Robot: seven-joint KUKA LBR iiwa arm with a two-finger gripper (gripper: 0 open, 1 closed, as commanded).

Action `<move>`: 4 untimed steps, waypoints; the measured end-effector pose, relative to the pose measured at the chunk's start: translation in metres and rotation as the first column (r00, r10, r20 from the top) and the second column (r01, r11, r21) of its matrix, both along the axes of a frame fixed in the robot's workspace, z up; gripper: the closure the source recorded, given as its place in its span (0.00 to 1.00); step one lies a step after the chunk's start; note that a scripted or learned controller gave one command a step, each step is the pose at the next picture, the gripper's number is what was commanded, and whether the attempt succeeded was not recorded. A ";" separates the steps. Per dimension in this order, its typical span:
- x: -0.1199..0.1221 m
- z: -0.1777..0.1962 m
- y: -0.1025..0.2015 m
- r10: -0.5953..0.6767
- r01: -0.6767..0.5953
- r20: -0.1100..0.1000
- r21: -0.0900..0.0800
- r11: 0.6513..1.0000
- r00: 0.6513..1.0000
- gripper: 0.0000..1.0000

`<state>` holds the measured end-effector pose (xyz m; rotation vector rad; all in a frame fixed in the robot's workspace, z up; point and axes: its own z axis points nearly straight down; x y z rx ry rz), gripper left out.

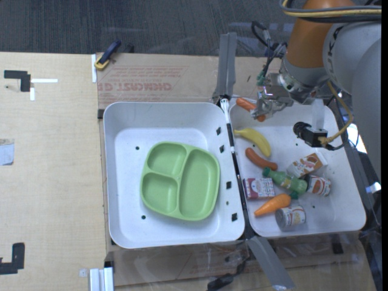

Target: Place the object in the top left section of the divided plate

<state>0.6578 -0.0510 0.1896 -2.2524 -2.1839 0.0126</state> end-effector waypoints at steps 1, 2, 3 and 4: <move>0.001 0.001 0.068 0.475 -0.476 0.006 0.003 0.880 0.880 1.00; -0.042 0.030 0.120 0.584 -0.584 0.007 0.003 0.811 0.811 1.00; -0.065 0.047 0.171 0.626 -0.626 0.006 0.003 0.780 0.780 1.00; -0.111 0.090 0.219 0.416 -0.416 0.006 0.001 0.909 0.909 1.00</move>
